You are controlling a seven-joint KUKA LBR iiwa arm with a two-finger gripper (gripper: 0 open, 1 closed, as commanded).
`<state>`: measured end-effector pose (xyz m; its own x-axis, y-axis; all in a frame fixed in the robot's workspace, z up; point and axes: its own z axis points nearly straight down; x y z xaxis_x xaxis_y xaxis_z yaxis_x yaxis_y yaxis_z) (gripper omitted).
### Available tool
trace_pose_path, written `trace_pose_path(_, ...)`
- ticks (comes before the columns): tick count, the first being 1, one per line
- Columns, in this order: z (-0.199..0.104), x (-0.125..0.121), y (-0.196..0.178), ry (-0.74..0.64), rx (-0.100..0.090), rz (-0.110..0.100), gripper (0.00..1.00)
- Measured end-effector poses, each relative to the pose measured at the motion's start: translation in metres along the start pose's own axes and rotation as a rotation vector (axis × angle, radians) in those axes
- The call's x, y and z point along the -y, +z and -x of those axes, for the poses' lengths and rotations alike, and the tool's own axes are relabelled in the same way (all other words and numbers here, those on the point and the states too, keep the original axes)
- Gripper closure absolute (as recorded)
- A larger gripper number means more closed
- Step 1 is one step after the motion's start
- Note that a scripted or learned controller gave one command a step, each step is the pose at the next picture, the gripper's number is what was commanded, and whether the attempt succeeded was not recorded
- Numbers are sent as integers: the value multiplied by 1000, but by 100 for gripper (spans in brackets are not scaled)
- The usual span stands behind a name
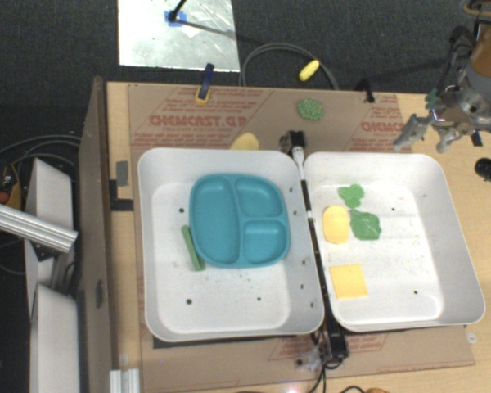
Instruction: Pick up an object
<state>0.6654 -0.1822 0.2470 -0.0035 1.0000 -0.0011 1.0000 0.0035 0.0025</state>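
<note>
Sitting in left bin (159,244): teal tray (237,219), green stick (192,248)

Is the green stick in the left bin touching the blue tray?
Touching. The camera view shows the green stick lying against the blue tray's left edge, no white gap between them.

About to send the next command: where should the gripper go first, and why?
Probably forward and down toward the right white bin. The gripper hangs above the bench beyond that bin's far right corner, with nothing between its fingers. The nearest things lie in that bin: a pale yellow rounded piece, a flat yellow square and two green leafy pieces.
</note>
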Motion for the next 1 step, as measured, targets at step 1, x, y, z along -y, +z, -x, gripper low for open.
trace_pose_path(1, -57, -1, 171, -6, -5, -9, 0)
